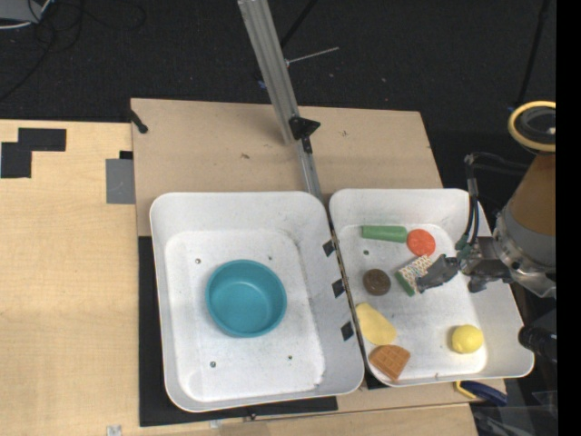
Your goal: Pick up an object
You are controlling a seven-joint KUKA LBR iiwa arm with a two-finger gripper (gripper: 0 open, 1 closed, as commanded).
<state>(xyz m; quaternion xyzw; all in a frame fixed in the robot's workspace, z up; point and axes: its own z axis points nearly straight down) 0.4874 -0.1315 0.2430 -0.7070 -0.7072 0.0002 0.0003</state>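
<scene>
Tool (434, 273) low among right bin (399, 201) clutter, near its centre

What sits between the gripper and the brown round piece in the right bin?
The gripper is low in the right bin, right of the brown round piece. Between them lies a small speckled white and green item, close against the gripper's tip. The red round piece sits further back, off that line.
</scene>
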